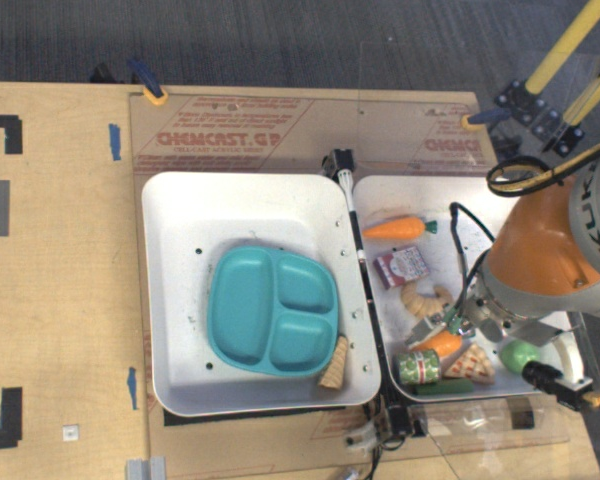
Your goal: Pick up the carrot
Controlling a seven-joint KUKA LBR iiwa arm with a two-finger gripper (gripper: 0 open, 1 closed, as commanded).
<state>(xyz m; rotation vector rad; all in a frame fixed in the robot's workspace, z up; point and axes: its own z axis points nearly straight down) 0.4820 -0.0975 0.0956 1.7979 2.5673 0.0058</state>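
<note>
A carrot [394, 230], orange with a green stub, lies at the far end of the right bin [432, 190], next to the divider. A second small orange carrot-like piece [442, 346] lies near the bin's front, between a green can [418, 368] and a pizza slice [470, 366]. My gripper [458, 324] hangs low over the front half of the right bin, right above that small orange piece and well short of the far carrot. The wrist's bulk hides the gripper's tip.
A purple packet [402, 266] and a beige lump [426, 300] lie mid-bin. A green ball [520, 356] sits at the front right. The left bin [180, 268] holds a teal divided plate [274, 310] and a cone [332, 365]. Black cables loop beside the arm.
</note>
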